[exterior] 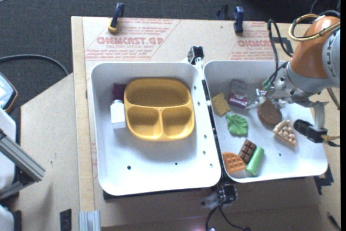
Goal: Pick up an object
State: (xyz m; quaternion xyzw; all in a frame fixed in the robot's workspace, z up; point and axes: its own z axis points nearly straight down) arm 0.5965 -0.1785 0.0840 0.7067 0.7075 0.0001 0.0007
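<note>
A: Start with the big things. What lay on the bench?

B: Two shallow white bins side by side. The left bin [102, 132] bore a yellow divided plate [158, 107], with a small white bottle [117, 112] touching its left edge and a dark purple item [119, 89] just behind the bottle. The right bin [313, 162] held the small toy foods.

A: And the arm?

B: The grey arm with its orange band [313, 54] reached in from the right, and the gripper [268, 99] sat low over the right bin's upper middle. Whether it was wide, narrow or holding anything, I could not tell; the wrist hid that.

A: Which piece looked like the target?

B: My judgement: the brown round cookie [268, 114], directly beneath the gripper. Near it were a maroon packet [237, 94], a tan cracker [220, 104], a green leaf [237, 124] and a pie slice [285, 133]. Toward the front lay a waffle [233, 162], a green cylinder [255, 161] and a chocolate piece [247, 151], the last two touching.

A: How should the pick be done well?

B: The cookie looked flat, so I'd say the descent needed to go almost to the bin floor, centred on the cookie, straddling its edges. The pie slice lay just beside it, so the approach should stay clear of that side. Then a straight lift, checking that something actually came up.
</note>
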